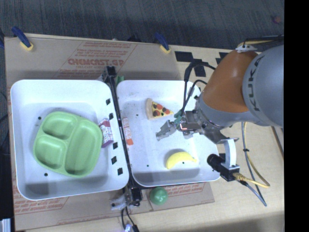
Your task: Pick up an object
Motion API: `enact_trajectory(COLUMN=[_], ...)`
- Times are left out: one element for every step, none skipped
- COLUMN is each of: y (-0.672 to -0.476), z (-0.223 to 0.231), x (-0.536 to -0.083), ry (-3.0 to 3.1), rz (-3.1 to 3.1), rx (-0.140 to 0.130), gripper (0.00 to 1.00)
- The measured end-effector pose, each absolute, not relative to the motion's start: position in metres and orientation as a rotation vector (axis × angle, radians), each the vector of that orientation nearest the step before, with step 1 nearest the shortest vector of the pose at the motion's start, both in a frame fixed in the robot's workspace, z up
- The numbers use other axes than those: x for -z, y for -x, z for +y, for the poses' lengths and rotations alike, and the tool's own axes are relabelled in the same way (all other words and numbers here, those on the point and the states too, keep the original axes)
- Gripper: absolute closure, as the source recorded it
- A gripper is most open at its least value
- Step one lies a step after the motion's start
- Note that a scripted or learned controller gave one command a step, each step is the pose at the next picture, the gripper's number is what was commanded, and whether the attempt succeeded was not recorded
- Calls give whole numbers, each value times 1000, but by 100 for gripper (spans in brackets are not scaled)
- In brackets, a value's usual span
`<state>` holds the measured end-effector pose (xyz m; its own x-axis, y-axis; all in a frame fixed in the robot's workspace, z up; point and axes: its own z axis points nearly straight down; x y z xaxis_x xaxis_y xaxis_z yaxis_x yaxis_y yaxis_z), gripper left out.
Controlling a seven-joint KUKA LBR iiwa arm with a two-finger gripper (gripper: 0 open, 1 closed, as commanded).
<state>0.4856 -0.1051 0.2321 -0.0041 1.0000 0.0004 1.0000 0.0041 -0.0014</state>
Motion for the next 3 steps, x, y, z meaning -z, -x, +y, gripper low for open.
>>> enact_trajectory(y=[-486,-486,-486], z=[-105,-105,-105], x=[-232,-232,-232], ry=[2216,2216,2216], rz=[-2225,-2225,-2225], rx=[-1,-1,-1], gripper=[0,0,0])
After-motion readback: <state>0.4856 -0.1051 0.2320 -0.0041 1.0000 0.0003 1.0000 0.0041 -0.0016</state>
